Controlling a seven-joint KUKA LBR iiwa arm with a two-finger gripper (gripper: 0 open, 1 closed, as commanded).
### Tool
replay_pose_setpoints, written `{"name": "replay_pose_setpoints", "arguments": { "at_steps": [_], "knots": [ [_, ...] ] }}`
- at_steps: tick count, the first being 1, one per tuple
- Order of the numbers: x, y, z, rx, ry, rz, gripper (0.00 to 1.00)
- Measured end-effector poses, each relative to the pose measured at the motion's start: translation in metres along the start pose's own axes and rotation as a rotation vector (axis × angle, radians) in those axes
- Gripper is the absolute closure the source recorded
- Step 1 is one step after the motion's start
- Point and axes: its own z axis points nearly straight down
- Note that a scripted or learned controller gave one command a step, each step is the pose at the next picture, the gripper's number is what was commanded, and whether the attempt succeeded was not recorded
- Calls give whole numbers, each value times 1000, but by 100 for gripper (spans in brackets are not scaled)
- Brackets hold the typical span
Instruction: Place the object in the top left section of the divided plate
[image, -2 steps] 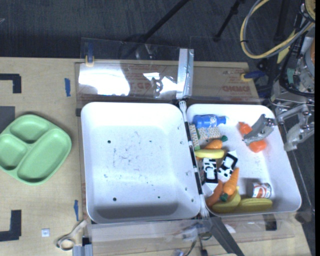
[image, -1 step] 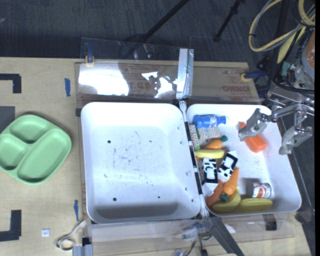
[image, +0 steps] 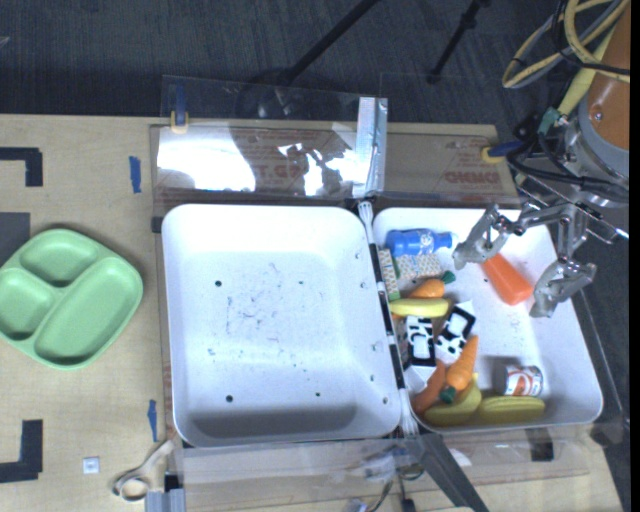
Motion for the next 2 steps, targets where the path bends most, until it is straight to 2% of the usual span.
{"name": "replay_pose_setpoints", "arguments": {
  "at_steps": [1, 2],
  "knots": [
    [-2, -4, 0, 2, -2, 241, 0],
    [-12, -4, 0, 3, -4, 557, 0]
  ]
}}
